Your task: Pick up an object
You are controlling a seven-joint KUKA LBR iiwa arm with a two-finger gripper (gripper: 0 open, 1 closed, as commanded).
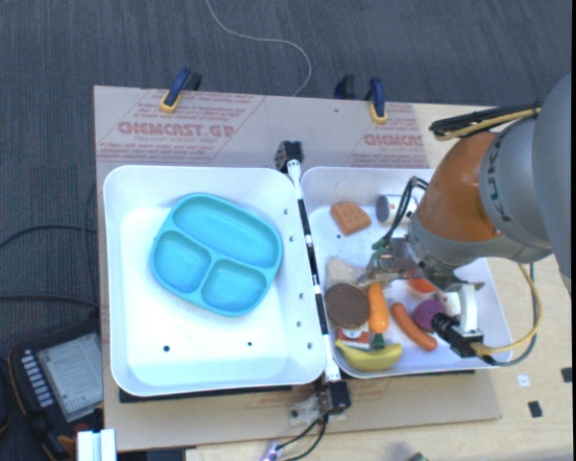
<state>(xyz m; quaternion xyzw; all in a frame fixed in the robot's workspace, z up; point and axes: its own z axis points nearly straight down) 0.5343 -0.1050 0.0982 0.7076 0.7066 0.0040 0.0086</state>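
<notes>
On the worktop (pixel 173 128) our hand (pixel 392 260), its grip impossible to tell, sits low in the right bin (pixel 490 301) over the food toys, nothing lifted yet.

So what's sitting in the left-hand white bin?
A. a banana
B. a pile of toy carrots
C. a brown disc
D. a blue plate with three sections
D: the blue divided plate lies in the left bin, while the banana, carrots and brown disc are all in the right bin.

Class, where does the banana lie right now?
The banana lies in the right bin, at its near edge, just below the brown disc.
</notes>
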